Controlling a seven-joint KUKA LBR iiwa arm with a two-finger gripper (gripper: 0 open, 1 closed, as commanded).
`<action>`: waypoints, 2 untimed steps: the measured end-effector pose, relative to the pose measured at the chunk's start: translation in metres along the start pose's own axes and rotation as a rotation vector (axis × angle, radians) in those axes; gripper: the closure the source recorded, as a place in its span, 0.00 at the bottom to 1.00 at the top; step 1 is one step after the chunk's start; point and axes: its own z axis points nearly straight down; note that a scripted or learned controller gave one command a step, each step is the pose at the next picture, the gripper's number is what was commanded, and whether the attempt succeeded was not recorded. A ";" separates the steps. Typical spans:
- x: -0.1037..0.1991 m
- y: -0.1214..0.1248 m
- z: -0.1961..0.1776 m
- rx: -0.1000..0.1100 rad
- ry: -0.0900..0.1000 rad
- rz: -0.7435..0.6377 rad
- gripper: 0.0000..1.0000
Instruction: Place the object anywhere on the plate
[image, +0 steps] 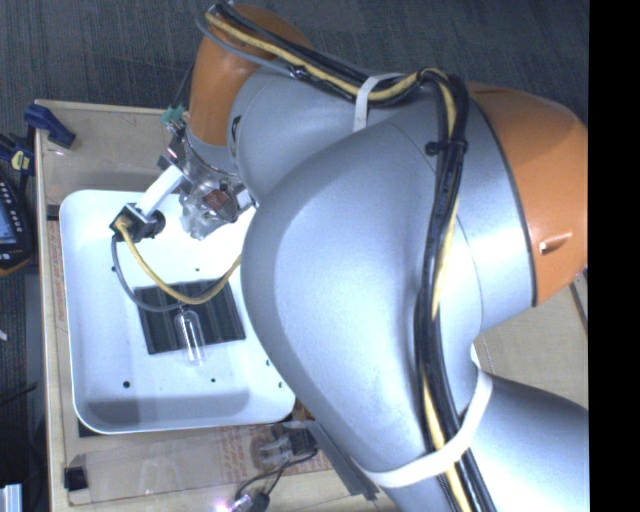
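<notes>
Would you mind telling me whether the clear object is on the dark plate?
Yes: the clear object lies flat across the dark plate, inside the white bin.

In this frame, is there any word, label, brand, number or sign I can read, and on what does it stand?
None can be read.
The arm: grey and orange shells, no lettering visible.
The white bin: no marking; the dark ridged plate and the clear tube-like object on it look plain.
A dark device at the left edge: any markings too small and blurred to read.
</notes>
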 end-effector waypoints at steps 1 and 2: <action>-0.060 -0.043 0.040 0.000 -0.005 0.173 1.00; -0.059 -0.043 0.039 -0.001 -0.003 0.173 0.00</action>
